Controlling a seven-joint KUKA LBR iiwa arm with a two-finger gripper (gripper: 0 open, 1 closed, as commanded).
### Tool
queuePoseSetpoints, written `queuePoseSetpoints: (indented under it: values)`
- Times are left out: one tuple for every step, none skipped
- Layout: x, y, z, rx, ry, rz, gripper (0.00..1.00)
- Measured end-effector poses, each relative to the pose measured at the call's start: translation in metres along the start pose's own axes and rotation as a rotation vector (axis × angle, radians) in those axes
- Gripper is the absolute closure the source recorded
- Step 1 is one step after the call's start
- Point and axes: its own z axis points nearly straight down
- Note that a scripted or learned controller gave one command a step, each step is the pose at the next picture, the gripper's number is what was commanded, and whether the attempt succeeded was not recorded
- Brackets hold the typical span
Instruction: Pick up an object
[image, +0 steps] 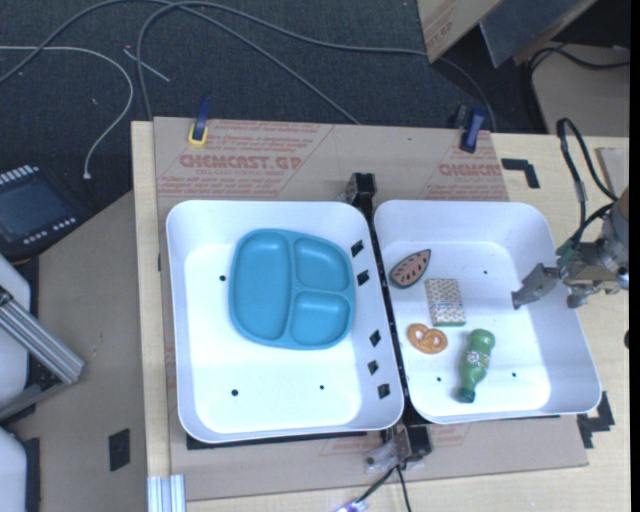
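Lying side by side on a pale wooden desk (150, 300), two shallow white bins fill the middle of the view, resting on a sheet of brown cardboard (300, 160) printed with red lettering. Blue clips (200, 125) pin the cardboard at 11 and 1 o'clock. Beyond the desk at 12 o'clock the floor is dark carpet (330, 50) crossed by loose pale cables (110, 90), and a cardboard box (450, 25) stands at 1 o'clock. A dark device (30, 210) sits at 9 o'clock, with a metal rail (35, 335) below it.

The left bin (200, 400) holds a blue divided plate (292, 288), lying flat toward the bin's 12 o'clock side. The right bin (560, 380) holds four small things clustered along its 9 o'clock side: a brown leaf-shaped piece (410, 267), a small speckled packet (445, 301) just below it, a pretzel (427, 339) beside the packet at 7 o'clock, and a green bottle (474, 363) lying tilted, near the pretzel at 3 o'clock.

The end effector (535, 286) hovers over the right bin's 3 o'clock side, well apart from the cluster. One dark finger points toward 9 o'clock; nothing is between the fingers, and I cannot tell how far they stand apart.
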Motion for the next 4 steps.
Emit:
queuePoseSetpoints:
  values:
    - [0.001,0.003,-0.007,-0.013,-0.004,-0.004,0.00]
    - [-0.003,-0.005,0.041,-0.008,-0.001,-0.003,0.00]
    - [-0.003,-0.004,0.083,-0.009,-0.001,-0.004,0.00]
    - [-0.002,-0.004,0.129,-0.009,-0.001,-0.004,0.00]
